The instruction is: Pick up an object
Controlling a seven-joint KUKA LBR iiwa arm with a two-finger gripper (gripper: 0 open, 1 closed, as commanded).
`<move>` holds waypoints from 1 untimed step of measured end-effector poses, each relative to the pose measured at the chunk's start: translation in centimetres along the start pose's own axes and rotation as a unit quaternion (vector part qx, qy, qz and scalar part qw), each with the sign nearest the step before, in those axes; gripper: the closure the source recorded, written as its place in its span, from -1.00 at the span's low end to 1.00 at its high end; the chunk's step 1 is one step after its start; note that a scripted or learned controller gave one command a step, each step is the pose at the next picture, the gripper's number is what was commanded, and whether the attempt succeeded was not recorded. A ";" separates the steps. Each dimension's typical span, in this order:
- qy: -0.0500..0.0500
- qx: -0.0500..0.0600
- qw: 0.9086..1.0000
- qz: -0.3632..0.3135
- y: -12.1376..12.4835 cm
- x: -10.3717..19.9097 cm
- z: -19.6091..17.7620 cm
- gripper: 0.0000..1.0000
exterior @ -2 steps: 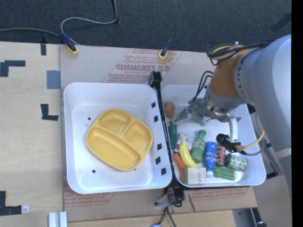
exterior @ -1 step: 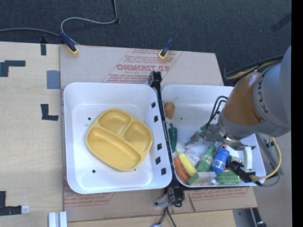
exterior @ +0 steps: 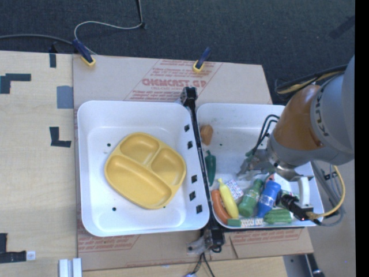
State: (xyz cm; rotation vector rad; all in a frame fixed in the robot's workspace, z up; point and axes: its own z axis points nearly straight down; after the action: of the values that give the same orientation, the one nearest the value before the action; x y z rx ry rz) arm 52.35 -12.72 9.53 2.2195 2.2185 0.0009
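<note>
Dark carpet behind, then a desk (exterior: 34, 154) of pale board, a printed cardboard sheet (exterior: 173, 82) clipped at its far edge by two yellow-and-blue clamps (exterior: 85, 53), presumably to keep it from sliding. Bearing two shallow white bins side by side, joined by a black hinge strip (exterior: 196, 154) along the shared walls.

Left bin (exterior: 92, 131): one yellow divided plate (exterior: 145, 169), lying flat near the middle, well apart from everything else.

Right bin (exterior: 230, 126): small things crowded into the near corner and along the near wall, probably slid or dropped there. Among them a yellow banana (exterior: 228, 199) beside an orange carrot-like piece (exterior: 218, 205), a green bottle (exterior: 250, 197), a blue bottle (exterior: 268, 196), a green block (exterior: 278, 216) against the near wall, a dark green pepper (exterior: 210, 167) by the hinge side, and a small brown lump (exterior: 206, 134) alone toward the far end.

Reaching in from the right, grey arm with its orange band (exterior: 294, 126), wrist low over the pile. Hand (exterior: 252, 167) just above the green bottle and just beside the blue one; too dark and foreshortened for its spread, so cannot tell. Nothing visibly gripped. Judged as lowering toward a pick, with crowding likely to spoil a clean grasp.
</note>
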 end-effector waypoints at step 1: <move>0.000 0.000 1.000 0.000 0.0 0.0 0.0 -1.00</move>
State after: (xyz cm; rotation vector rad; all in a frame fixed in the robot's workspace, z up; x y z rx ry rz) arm 52.34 -12.73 9.53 2.2197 2.2182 0.0009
